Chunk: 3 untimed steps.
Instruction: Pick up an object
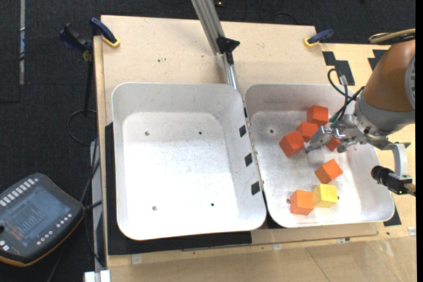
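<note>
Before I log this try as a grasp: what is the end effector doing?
End effector: down in the right bin among the orange cubes; whether it is open, closed or holding one cannot be told.

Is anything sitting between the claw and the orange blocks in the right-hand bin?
Nothing visible. The claw is already down among the upper orange blocks in the right bin, with no other object between them.
</note>
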### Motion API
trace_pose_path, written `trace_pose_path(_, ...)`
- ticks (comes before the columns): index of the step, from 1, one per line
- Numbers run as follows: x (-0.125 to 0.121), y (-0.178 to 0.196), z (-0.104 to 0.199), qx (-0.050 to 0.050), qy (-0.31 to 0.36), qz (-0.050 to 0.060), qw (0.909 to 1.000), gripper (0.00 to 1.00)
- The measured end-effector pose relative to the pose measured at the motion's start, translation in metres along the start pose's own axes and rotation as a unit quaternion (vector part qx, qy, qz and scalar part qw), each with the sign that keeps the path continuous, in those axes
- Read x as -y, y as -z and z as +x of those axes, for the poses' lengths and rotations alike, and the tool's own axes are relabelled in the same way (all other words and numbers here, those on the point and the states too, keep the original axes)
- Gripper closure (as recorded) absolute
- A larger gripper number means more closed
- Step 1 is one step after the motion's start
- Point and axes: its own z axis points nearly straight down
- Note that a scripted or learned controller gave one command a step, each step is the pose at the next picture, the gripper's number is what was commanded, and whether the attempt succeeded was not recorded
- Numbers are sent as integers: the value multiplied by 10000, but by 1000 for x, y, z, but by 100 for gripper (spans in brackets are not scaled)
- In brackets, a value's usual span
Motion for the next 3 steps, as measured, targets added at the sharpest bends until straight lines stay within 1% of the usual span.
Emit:
trace_pose_path(1, 0, -33, 0, 3, 3, -15, 10000, 0)
trace_pose_path(2, -1, -21, 0, 10, 2, -37, 10000, 100)
trace_pose_path(3, -2, 43, 3, 19, 16, -62, 10000, 100)
